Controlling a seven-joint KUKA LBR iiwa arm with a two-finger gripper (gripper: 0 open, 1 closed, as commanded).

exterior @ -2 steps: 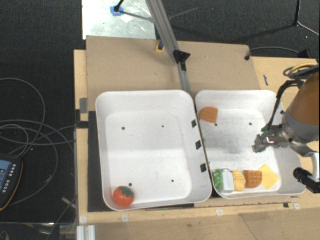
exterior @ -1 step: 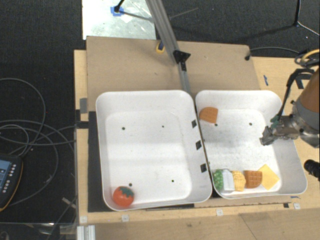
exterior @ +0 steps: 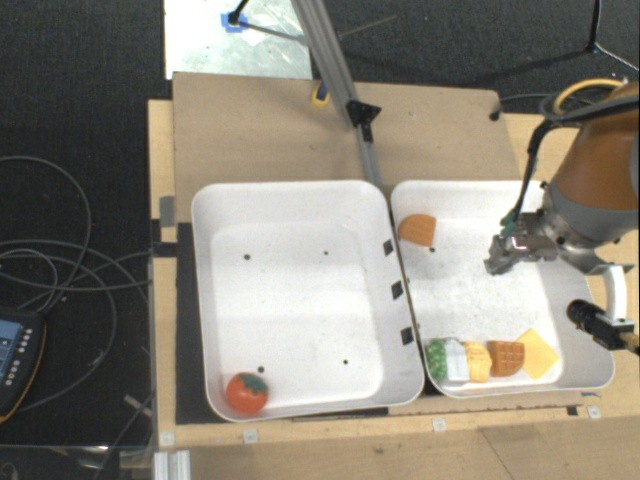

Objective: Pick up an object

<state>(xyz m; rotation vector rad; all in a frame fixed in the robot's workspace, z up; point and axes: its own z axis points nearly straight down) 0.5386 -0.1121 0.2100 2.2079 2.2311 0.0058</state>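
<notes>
White bins (exterior: 300,200): two. Tomato (exterior: 246,393): one (left bin). Gripper (exterior: 500,260) state unclear.

One fixed camera looks down at a slant (from well above) on both bins (exterior: 300,203).

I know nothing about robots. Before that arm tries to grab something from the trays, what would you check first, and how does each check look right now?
1. Things to grab in the right tray: ok, an orange piece at the back, a row of toy foods at the front.
2. Claw above that tray: ok, over its bare middle.
3. Claw directly over a toy: not ok, none lies beneath it.
4. Claw open: cannot tell.
5. Row easy to grab singly: not ok, pieces touch.
6. Tomato in the left tray: ok, alone in the front corner.
</notes>
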